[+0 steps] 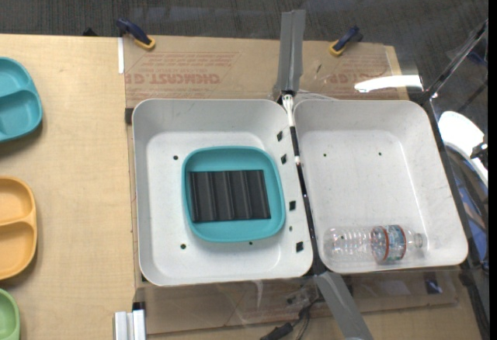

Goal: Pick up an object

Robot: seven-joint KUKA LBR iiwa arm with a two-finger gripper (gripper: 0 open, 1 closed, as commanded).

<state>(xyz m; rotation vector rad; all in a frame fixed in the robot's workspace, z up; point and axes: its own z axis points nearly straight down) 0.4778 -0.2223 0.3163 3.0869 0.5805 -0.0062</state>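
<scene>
A clear plastic water bottle [374,243] with a blue and red label lies on its side along the near wall of the right bin [365,121]. In the left bin [155,137] sits a teal tray [232,194] with a dark ribbed inside, roughly in the middle of the bin floor.
On the wooden bench to the left lie a teal divided plate [15,109], an orange one [14,226] and the corner of a green one [6,317]. Cardboard [202,71] held by two clamps lies behind the bins. A grey strip [291,51] runs between the bins at the back.
</scene>
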